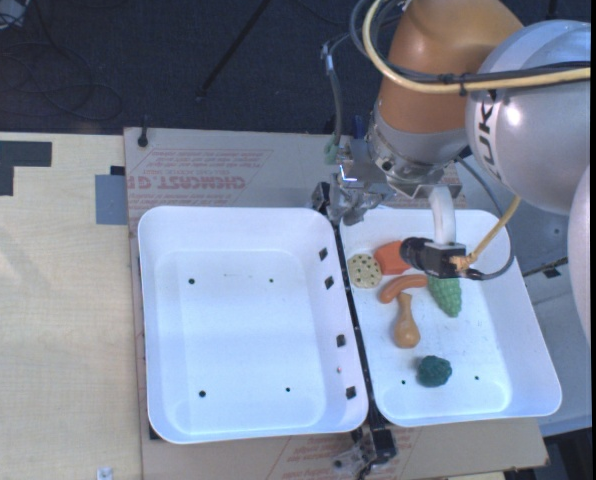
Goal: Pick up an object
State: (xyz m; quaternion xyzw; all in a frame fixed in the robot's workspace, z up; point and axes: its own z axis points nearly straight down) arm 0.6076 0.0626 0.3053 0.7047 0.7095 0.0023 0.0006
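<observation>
My gripper (346, 200) hangs at the far left corner of the right bin (523, 368), over the rim where the two bins meet. No object shows between its tips. In that bin lie a cream dotted disc (364, 268), an orange-red block (390, 260), an orange sausage shape (403, 286), a light green knobbly piece (446, 296), a tan gourd shape (406, 324) and a dark green ball (434, 370). The disc is the closest, a little nearer the camera than the gripper.
The left bin (153, 298) sits beside the right one, sharing a divider with black clips (340, 313). The arm's large orange and grey wrist (448, 58) looms over the far edge of the right bin. Brown cardboard (208, 173) lies under both bins.
</observation>
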